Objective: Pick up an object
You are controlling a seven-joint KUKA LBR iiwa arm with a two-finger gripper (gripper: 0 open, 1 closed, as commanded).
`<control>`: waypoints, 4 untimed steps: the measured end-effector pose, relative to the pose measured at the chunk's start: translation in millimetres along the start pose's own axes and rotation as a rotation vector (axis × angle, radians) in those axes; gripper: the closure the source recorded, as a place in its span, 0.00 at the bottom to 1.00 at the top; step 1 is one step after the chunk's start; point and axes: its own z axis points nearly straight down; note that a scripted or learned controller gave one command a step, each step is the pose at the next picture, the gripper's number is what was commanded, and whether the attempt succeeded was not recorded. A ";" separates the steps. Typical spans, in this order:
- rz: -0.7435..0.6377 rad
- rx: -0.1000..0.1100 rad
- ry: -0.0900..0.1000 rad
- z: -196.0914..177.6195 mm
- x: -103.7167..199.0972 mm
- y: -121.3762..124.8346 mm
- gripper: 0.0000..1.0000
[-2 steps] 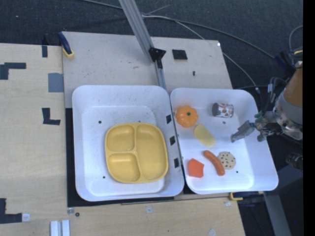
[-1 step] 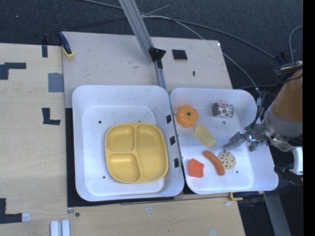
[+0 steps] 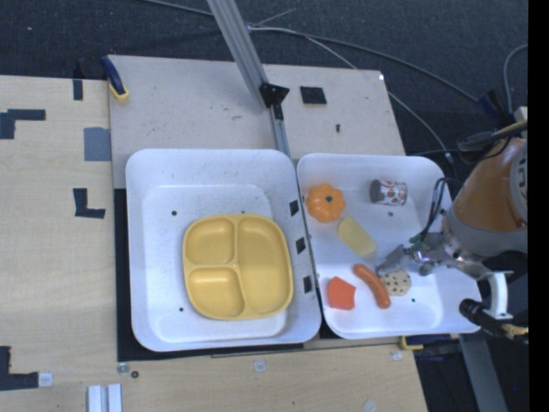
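The right bin holds several small items. An orange pumpkin sits at its far left, and a small white can lies near the back. A pale yellow wedge rests in the middle. At the front lie a red-orange block, a sausage and a speckled cookie. My gripper hangs low over the bin, just above the cookie and right of the sausage. Nothing is visibly held in it.
The left bin carries a yellow divided plate. A grey metal pole slants down to the bins' shared back edge. The arm's orange band overhangs the right bin's right rim, with cables beside it.
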 end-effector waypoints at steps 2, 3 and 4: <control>-0.001 -0.008 -0.002 -57.0 5.3 6.1 1.00; -0.001 -0.010 -0.003 -120.0 2.5 7.1 1.00; -0.001 -0.010 -0.003 -173.1 2.7 8.0 1.00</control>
